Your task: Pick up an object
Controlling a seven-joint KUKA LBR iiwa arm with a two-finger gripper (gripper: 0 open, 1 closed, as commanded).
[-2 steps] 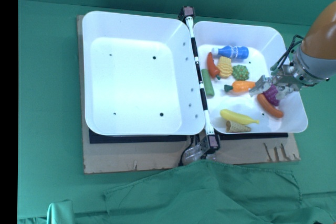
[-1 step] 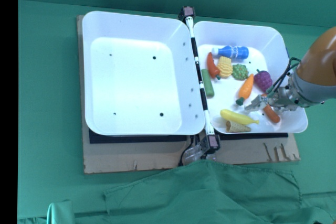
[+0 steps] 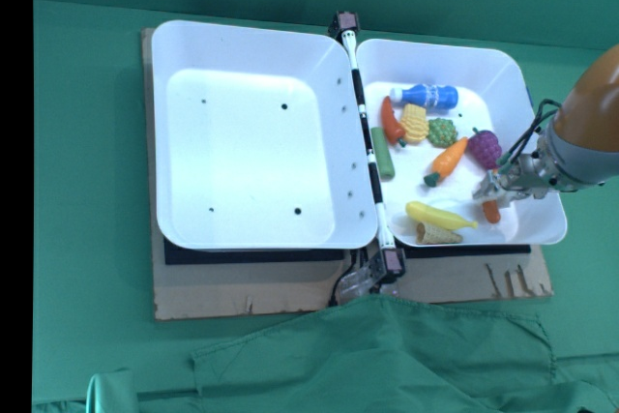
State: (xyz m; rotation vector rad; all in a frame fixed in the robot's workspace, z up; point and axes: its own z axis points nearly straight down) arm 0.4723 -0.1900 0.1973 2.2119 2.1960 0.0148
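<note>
Holding toy foods, the right bin (image 3: 503, 63) meets the claw (image 3: 489, 192).

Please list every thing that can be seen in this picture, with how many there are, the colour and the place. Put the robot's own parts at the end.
left bin: 1, white, left half of the bench
right bin: 1, white, right half, holds the toys
bottle: 1, blue with white cap, far part of the right bin
chili: 1, red, beside the corn
corn: 1, yellow, below the bottle
green grapes: 1 bunch, right of the corn
purple grapes: 1 bunch, near the gripper
carrot: 1, orange, middle of the right bin
cucumber: 1, green, by the right bin's left wall
banana: 1, yellow, near edge
cone: 1, tan, under the banana
small orange piece: 1, under the gripper
cloth: 1, green, foreground
gripper: 1, grey, over the right bin's right side
arm: 1, grey and orange, right
</note>
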